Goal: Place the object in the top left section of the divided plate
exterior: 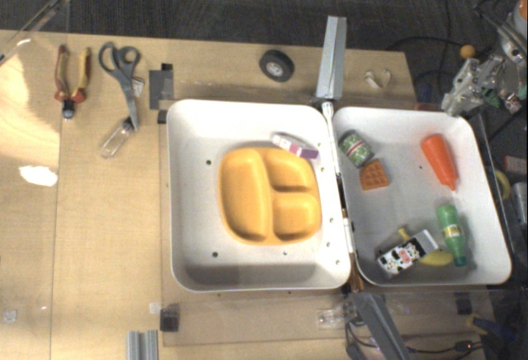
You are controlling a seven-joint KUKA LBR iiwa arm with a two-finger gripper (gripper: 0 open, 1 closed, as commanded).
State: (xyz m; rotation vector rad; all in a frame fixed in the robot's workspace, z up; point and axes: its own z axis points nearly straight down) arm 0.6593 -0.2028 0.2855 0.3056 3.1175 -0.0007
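A yellow divided plate [268,193] lies in the left bin [194,251], with one long section on its left and two smaller ones on its right; nothing lies in any of them. A small purple and white item [295,146] rests against the plate's far rim. The gripper [469,90] hangs at the far right, just beyond the right bin's [487,267] back corner, apart from every object. In that bin lie a green can [355,148], an orange waffle piece [374,176], an orange carrot [440,160], a green bottle [451,233] and a black and white carton [403,255].
A yellow piece [435,259] lies beside the carton. On the bench to the left are scissors [124,73], red-handled pliers [68,78] and a clear tube [115,138]. A tape roll [276,65] and a metal bar [331,57] lie behind the bins.
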